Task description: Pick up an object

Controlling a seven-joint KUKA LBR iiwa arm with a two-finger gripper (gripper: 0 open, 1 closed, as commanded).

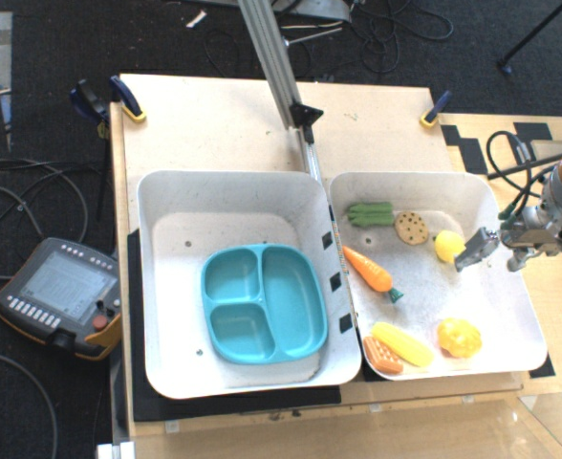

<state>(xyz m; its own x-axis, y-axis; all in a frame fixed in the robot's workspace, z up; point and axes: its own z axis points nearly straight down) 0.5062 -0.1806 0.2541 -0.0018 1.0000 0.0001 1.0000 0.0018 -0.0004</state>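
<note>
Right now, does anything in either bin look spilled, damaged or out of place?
Nothing stands out. The toy foods lie loose in the right bin: green beans, cookie, lemon, carrot. The teal divided plate sits flat in the left bin. The gripper hangs beside the lemon.

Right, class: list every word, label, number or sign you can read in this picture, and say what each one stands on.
No text can be read here.
The pendant on the floor has a screen and buttons: too blurred to read.
The black tags on the divider between the bins carry no legible marks.
The blue tray and the toy foods, such as the carrot, show no print.
</note>
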